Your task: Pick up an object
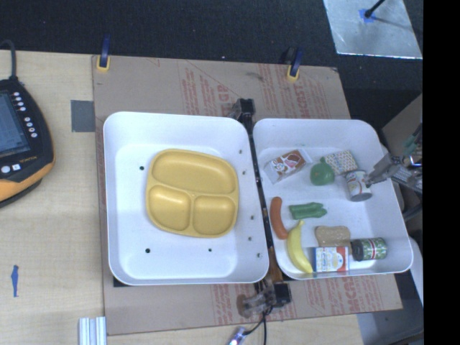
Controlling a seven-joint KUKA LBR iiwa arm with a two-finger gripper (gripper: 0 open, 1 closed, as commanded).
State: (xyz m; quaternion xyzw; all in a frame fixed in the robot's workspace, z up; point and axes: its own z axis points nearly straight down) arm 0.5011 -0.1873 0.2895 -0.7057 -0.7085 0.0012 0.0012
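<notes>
1. Nearest you, at the front edge of the desk [50, 264], a clamp fitting [260, 300] sits at the seam between the two bins. A cardboard sheet [180, 85] lies under both.

2. The left bin [122, 257] carries one yellow divided tray [192, 192]. It is wide, stiff and low, so there is no narrow edge to grip. Disregard it.

3. The right bin [374, 139] holds the candidates. Largest to smallest:
- Banana [297, 249]: curved, probably light plastic. Take it across the middle.
- Carton [330, 259]: flat faces, touching the banana. Crowded.
- Dark jar [369, 249]: lying on its side, likely to roll.
- Brown slice [332, 234], sausage [277, 218], green pod [307, 210]: low and small.
- Printed packet [286, 164] and checked packet [339, 162]: thin, likely slippery film.
- Green ball [323, 173]: round, likely to squirt out.
- Small tin [354, 186]: rigid, smooth metal, probably light.

4. The end effector [365, 180] reaches in from the right and is at the small tin, near the bin's right wall. You cannot tell whether it is open or closed, nor whether it has the tin.

5. Treat the tin as the target. Grip across its round body, squarely. An off-centre grip on smooth metal will likely push it aside.
</notes>
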